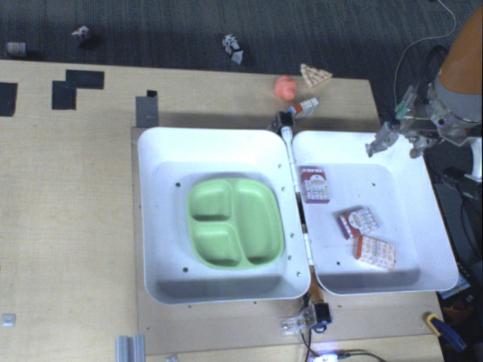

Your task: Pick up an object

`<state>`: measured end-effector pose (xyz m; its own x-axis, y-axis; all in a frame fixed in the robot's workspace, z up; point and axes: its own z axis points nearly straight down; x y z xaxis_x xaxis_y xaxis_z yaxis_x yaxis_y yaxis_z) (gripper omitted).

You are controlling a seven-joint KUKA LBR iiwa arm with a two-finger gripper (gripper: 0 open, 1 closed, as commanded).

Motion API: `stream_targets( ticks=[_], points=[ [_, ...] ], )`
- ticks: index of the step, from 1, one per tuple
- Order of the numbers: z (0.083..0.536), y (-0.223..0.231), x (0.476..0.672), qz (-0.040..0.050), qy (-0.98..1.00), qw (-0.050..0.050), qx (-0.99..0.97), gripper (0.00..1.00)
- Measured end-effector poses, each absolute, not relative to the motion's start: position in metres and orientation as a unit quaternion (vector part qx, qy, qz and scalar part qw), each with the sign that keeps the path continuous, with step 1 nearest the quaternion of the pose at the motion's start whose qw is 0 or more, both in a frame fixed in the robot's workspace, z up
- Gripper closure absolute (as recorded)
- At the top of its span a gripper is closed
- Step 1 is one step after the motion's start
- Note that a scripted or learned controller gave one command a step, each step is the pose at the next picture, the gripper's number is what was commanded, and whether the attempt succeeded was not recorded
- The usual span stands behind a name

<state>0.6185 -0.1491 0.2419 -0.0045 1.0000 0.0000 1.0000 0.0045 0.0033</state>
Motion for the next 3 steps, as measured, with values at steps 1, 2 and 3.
stream_targets(
  ticks=[1,2,3],
  points=[
    [0.097,-0.149,0.564,-0.0002,0.708,-0.001,0.706,0.0],
    [0.109,-0.149,0.567,0.0022,0.708,0.003,0.706,1.0],
    [0.13,-0.207,0.55,0.0007,0.708,0.002,0.707,1.0]
  ],
)
